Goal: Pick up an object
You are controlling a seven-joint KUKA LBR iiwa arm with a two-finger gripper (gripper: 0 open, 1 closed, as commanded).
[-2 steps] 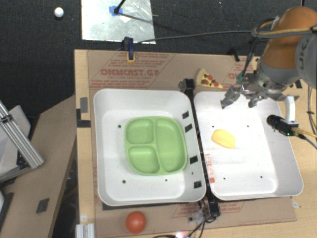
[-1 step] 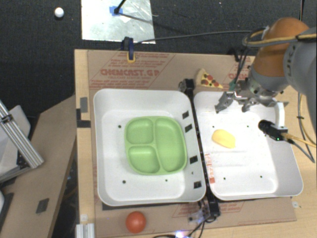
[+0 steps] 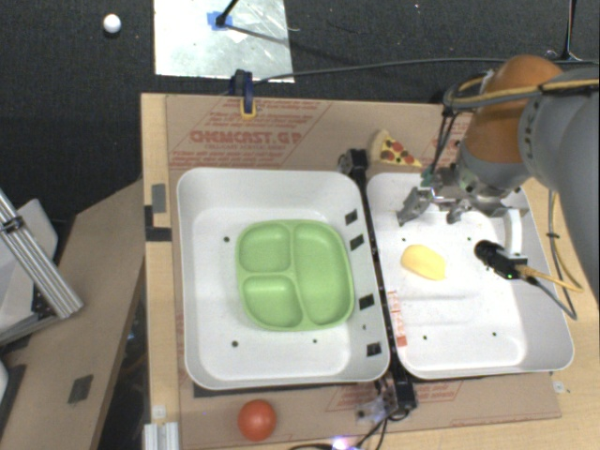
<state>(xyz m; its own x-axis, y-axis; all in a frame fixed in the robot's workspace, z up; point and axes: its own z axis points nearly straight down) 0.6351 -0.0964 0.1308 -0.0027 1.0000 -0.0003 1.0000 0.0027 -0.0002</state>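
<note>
Bench carried two white bins on cardboard sheet; left bin (image 3: 202, 279) held green divided tray (image 3: 293, 273), right bin (image 3: 525, 345) held yellow lump (image 3: 424, 262), lying loose near bin's left-centre. We judged lump light, rounded, smooth, maybe soft; likely to roll or slip, so best grip across short axis at middle. Arm (image 3: 534, 129) reached in from right, wrist bent down over right bin's far edge. Gripper (image 3: 434, 206) hung just behind lump, apart from it, nothing between fingers; we could not tell finger spacing.
</note>
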